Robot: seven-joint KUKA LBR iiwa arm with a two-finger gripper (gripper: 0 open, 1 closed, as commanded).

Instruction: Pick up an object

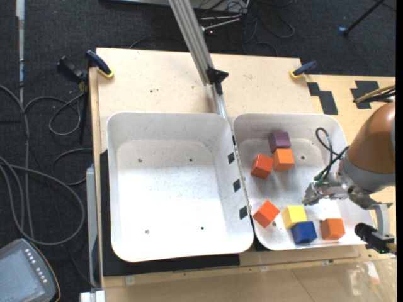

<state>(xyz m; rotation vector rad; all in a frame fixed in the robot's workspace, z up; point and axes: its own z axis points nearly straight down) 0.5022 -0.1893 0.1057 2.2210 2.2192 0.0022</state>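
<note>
While the end effector point(313, 195) hovers above the yellow cube point(293, 216) in the right bin point(337, 129), its state cannot be told.

- Below the gripper point(313, 197), three blocks crowd together: yellow point(293, 216), blue point(304, 232), orange point(332, 228).
- To its left, bare floor of the right bin point(296, 184) gives free room.

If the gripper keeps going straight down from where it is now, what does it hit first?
Probably the yellow cube, just below-left of the gripper in the right bin; depth is unclear, so it might meet bare bin floor.
</note>
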